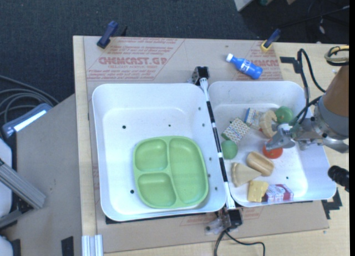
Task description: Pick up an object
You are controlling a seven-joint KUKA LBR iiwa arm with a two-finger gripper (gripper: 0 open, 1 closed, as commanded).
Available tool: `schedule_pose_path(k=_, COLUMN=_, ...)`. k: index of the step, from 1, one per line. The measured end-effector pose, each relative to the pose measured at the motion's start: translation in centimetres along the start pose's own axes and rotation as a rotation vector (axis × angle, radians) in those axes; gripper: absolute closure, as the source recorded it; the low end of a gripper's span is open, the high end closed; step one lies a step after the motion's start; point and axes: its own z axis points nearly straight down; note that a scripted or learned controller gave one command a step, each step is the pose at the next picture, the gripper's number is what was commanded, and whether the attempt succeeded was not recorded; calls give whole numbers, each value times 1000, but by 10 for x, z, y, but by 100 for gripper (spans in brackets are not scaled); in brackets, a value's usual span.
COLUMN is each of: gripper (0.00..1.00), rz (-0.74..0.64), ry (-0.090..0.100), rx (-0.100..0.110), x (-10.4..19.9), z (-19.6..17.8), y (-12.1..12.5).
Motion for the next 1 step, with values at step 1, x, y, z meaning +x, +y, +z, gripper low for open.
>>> schedule_pose_path(k=1, gripper=0, rz=0, ry=0, rx=0, x=16, z=104, y=0)
